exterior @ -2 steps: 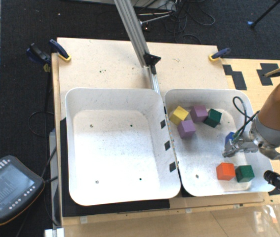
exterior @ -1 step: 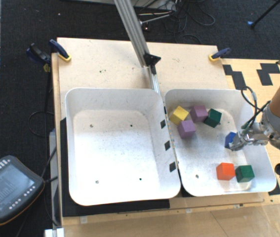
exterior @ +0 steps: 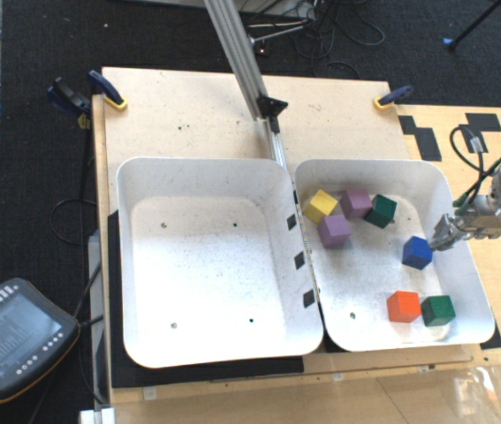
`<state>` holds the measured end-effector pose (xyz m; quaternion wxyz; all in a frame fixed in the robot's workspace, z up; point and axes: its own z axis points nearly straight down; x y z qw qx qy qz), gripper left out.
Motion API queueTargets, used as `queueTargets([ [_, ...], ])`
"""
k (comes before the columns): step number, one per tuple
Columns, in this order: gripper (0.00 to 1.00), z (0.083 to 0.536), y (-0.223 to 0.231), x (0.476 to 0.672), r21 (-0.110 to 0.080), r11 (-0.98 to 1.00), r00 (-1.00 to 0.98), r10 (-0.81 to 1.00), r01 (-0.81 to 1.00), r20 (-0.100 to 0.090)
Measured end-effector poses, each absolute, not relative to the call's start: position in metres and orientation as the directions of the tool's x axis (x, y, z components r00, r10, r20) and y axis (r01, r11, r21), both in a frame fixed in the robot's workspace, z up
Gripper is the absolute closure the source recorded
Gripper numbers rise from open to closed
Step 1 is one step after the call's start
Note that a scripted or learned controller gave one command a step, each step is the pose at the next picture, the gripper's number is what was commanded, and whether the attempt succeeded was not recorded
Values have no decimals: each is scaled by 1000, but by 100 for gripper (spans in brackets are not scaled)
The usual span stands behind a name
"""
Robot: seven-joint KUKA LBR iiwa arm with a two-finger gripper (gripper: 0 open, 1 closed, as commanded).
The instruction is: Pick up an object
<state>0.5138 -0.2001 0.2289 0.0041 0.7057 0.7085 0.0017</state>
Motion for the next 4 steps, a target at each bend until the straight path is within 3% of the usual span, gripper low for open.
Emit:
queueTargets([
  [1, 100, 274, -201, 509, 7, 4, -4, 1000, 1000, -3],
  [4, 100, 265, -46, 536, 2, 9, -9, 1000, 1000, 1],
])
